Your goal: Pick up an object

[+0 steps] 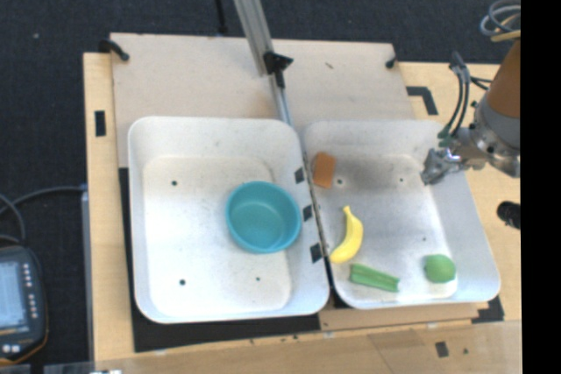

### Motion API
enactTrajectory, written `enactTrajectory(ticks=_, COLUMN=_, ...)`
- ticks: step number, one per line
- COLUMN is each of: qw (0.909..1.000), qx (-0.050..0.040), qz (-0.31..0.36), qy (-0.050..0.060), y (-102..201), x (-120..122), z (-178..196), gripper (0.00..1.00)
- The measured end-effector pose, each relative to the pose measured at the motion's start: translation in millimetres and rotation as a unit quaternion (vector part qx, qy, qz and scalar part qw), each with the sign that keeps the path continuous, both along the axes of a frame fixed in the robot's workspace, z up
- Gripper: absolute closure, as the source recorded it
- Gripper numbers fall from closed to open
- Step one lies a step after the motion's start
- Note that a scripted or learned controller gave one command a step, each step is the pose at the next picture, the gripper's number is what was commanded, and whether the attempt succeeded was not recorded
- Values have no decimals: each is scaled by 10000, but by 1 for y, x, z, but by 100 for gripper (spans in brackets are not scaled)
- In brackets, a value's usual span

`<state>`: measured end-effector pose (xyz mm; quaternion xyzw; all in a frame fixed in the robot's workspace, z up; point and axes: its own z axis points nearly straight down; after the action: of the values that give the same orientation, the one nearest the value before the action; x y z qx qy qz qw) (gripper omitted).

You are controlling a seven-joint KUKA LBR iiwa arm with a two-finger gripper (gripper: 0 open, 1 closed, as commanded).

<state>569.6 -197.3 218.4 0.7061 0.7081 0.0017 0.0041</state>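
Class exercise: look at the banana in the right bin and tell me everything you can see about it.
The banana is yellow, smooth and slightly glossy, perhaps plastic. It lies flat on the floor of the right bin, curved, its narrower end pointing up the image and its thicker end down at the bin's left wall, which it seems to touch. No bruising shows. A green vegetable-like piece lies just below it, close but apart. An orange object sits above it. The hand is well off to its right.

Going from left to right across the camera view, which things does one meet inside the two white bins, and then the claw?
Blue bowl → orange piece → yellow banana → green long vegetable → green round fruit; the claw stands above the right bin's far right side.
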Motion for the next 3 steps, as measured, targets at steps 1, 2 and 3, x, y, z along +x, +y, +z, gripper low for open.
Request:
enactTrajectory(ticks=1, qw=10000, qx=10, qz=4, qy=25, y=-1, x=1, z=15, gripper=100)
enactTrajectory(ticks=2, qw=10000, qx=18, qz=20, qy=25, y=53, x=-12, z=23, gripper=100)
enactTrajectory(ticks=3, qw=10000, qx=21, qz=19, qy=35, y=105, x=-18, z=13, gripper=100)
